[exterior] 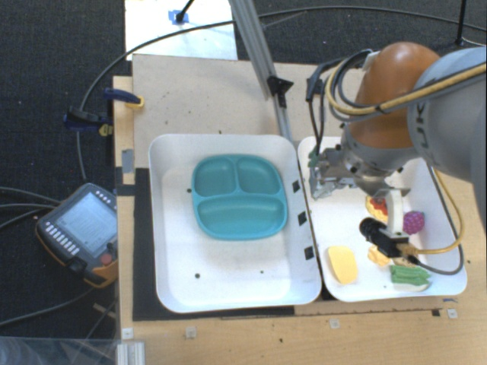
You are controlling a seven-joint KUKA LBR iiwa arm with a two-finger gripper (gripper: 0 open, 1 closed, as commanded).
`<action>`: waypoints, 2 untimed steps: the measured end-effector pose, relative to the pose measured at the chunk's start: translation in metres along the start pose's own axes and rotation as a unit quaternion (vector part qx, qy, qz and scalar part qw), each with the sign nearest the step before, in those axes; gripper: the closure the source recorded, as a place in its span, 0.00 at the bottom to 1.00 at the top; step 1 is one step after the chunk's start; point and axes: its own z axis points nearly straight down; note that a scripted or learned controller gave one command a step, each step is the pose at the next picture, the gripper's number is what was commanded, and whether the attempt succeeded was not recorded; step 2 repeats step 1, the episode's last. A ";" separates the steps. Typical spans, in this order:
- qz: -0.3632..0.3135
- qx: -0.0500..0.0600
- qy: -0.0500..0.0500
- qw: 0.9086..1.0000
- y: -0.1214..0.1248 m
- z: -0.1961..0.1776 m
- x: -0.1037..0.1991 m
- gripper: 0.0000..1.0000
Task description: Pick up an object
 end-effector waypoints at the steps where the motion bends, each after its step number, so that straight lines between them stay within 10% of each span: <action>1: 0.000 0.000 0.000 1.000 0.001 0.004 0.044 1.00; 2: 0.000 0.000 0.000 1.000 0.001 0.004 0.044 1.00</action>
